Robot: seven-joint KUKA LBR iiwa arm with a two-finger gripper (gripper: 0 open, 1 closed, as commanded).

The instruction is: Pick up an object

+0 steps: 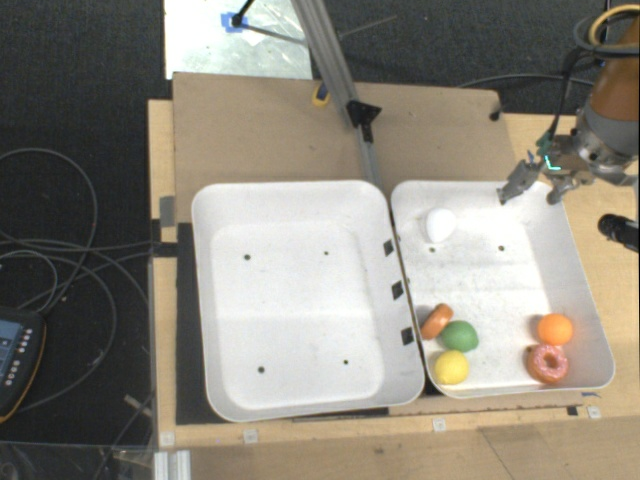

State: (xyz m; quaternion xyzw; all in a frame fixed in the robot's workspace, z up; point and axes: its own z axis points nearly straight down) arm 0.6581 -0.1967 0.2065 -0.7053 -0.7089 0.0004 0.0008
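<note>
Two white bins sit side by side on my brown worktop [430,108]. I can read no writing or labels on anything here.

The left bin [300,298] has a few small dark dots on its floor. The right bin [500,268] holds all the things to pick. A white ball [440,225] lies near its far left corner, well apart from the rest. At the near left side I see a small orange piece [436,321] touching a green ball [459,336], and a yellow ball [451,368] sits just in front of the green one. Over at the near right corner there is an orange ball [555,329], with a pink donut [548,364] touching it on the near side.

The floor around the worktop is dark carpet. Black cables [60,258] loop on the left, and a dark handset [18,353] lies at the left edge. A grey pole [325,43] slants up from the back of the bins — behind it there is a pale floor patch with a bit of blue tape [232,21].

The arm [615,108] comes in from the right, with its orange band up high. My claw [530,185] hangs over the far right corner of the right bin. Its two fingers [512,190] are spread apart with nothing between them — no thing is picked up yet.
</note>
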